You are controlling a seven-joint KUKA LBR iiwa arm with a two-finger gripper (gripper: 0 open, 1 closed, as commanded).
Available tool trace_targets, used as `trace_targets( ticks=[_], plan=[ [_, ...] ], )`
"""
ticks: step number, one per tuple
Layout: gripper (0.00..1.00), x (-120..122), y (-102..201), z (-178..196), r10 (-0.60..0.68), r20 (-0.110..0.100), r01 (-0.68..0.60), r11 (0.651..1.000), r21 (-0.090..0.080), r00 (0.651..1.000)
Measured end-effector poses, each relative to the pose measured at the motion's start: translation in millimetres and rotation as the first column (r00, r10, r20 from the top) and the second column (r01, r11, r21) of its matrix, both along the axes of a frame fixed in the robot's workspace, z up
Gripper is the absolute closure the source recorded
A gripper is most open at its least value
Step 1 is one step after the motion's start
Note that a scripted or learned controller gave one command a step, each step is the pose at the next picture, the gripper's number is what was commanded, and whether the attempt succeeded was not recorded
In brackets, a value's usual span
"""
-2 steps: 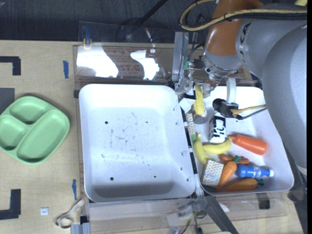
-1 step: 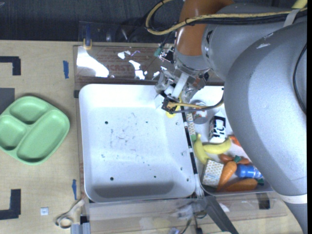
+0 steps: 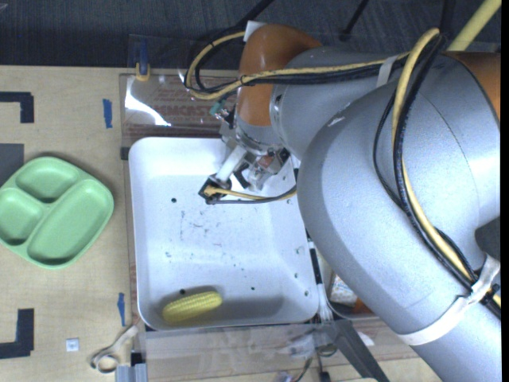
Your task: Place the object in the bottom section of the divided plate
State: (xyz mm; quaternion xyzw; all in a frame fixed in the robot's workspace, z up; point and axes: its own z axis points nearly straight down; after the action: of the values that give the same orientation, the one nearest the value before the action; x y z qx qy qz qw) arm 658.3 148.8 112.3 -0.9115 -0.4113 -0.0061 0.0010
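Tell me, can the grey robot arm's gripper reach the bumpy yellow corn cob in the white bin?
Probably yes. The yellow corn cob lies alone by the lower wall of the shallow white bin, nothing covering it. The gripper is at the upper end, with bare floor between them.

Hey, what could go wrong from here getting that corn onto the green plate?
1. The corn lies close along the white bin's lower wall, so a grasp there may be cramped and slip.
2. The green plate sits outside the bin, past its left wall; carried low, the corn could clip that wall.
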Motion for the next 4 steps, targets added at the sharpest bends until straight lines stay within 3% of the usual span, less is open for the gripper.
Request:
trace_targets(
  ticks=[1,2,3,4],
  plan=[
    [1.0,-91,-65,74,-0.443,-0.01,0.443,0.897,-0.001,0.897],
    [1.0,-13,-22,48,-0.334,-0.012,0.334,0.943,-0.005,0.943],
    [1.0,0,19,-3,-0.412,-0.012,0.412,0.911,-0.001,0.911],
    [1.0,3,74,-17,-0.506,0.0,0.506,0.862,0.008,0.862]
  ],
)
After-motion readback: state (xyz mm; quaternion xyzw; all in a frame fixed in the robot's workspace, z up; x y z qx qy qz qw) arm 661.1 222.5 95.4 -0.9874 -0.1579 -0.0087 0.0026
